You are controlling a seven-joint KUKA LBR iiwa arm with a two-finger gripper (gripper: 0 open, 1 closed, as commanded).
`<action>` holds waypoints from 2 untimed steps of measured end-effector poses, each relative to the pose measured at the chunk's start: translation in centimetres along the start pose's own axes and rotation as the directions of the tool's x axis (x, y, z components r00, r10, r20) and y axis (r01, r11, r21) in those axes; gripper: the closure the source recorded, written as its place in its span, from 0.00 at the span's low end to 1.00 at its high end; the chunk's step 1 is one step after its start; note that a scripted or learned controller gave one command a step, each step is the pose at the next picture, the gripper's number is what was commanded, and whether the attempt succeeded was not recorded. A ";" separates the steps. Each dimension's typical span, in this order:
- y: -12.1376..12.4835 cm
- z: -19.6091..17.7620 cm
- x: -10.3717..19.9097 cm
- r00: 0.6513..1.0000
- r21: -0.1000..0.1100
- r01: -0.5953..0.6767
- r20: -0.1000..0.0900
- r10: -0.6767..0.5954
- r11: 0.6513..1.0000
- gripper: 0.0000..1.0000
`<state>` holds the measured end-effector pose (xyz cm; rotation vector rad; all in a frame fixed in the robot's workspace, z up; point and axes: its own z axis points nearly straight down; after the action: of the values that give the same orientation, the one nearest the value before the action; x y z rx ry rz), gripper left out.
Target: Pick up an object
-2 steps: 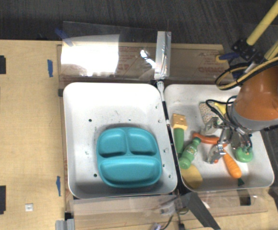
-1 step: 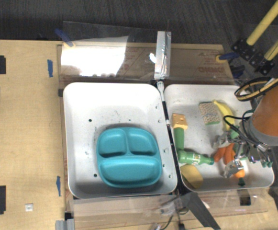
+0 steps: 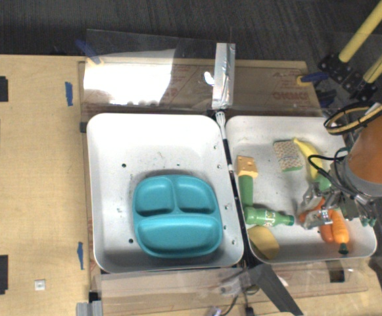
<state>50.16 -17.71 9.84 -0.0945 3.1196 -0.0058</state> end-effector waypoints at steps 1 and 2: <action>5.6 -16.5 -10.9 1.000 -0.004 -0.018 -0.009 0.018 1.000 1.00; 11.5 -15.5 -14.3 1.000 -0.008 -0.002 -0.018 0.002 1.000 1.00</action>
<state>63.39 -5.34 25.53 -0.0915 3.1377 0.0057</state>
